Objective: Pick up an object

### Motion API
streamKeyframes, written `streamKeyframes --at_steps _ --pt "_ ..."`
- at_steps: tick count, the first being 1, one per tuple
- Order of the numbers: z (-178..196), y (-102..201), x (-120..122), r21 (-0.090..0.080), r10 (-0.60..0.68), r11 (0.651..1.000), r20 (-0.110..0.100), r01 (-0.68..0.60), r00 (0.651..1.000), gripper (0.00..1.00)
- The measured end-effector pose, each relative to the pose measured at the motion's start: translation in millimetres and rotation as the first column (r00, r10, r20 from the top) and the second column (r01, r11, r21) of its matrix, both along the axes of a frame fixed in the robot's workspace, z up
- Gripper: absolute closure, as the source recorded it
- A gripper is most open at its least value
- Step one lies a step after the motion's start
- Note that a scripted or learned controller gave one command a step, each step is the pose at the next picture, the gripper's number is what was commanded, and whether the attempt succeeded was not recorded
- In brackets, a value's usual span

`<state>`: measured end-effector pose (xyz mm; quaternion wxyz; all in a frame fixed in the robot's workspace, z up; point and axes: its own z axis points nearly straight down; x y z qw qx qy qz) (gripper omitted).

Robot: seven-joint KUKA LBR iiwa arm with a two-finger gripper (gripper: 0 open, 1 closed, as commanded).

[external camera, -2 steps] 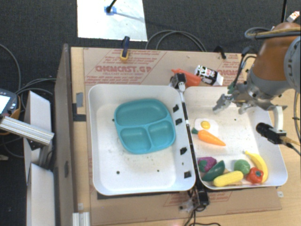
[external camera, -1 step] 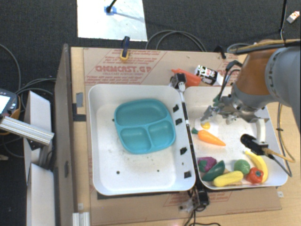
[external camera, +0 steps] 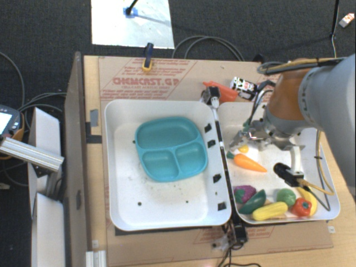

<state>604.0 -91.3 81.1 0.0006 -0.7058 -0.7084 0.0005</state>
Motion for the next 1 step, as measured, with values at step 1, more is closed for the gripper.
streamKeyframes --at_steps 1 --pt "2.6 1.0 -61.5 0.001 -0.005 1.0 -0.003 0.005 1.0 0.0"
